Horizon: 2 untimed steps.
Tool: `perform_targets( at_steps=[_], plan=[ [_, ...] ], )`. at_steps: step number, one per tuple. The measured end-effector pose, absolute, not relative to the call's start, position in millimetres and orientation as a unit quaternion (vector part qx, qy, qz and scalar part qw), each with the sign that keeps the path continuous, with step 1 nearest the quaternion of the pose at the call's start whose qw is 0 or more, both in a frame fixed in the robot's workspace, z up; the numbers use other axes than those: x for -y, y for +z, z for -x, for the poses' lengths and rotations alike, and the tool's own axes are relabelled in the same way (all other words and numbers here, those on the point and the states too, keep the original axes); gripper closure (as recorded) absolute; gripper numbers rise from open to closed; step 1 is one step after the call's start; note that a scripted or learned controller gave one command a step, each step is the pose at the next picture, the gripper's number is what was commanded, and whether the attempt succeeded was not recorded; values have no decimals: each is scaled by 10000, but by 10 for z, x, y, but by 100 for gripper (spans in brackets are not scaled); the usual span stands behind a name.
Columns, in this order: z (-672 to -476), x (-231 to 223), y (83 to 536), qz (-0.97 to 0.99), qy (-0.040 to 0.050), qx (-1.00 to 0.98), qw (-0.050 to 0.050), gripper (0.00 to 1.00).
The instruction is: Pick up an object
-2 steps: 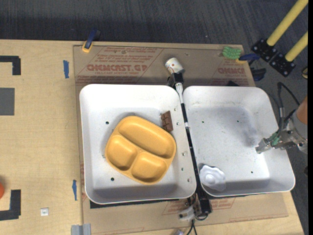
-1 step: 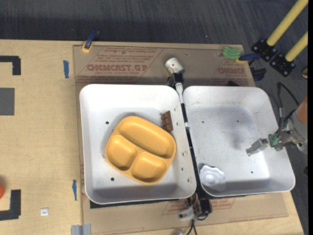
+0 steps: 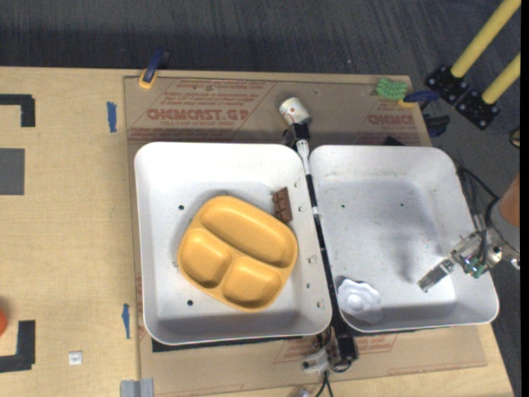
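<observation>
A yellow three-compartment tray (image 3: 238,251) is seen lying in the left bin (image 3: 157,213), a small brown block (image 3: 282,205) just beside its upper right edge. A white crumpled object (image 3: 359,297) rests in the right bin (image 3: 388,168), near the front left corner. The gripper (image 3: 436,275) is placed low over the right bin's right side; the state of the jaws cannot be told.
</observation>
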<state>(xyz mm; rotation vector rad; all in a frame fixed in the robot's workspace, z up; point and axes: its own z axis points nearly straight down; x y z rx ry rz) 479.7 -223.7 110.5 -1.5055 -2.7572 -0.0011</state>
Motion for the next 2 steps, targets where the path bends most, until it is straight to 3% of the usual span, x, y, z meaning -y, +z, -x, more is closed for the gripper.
perform_targets(
  at_steps=[1, 2],
  plan=[
    [-4810, 2236, 1208, 4796, -10, 8775, -21, 100],
    [-4809, 2236, 1207, 4794, -9, 8776, -20, 0]
  ],
)
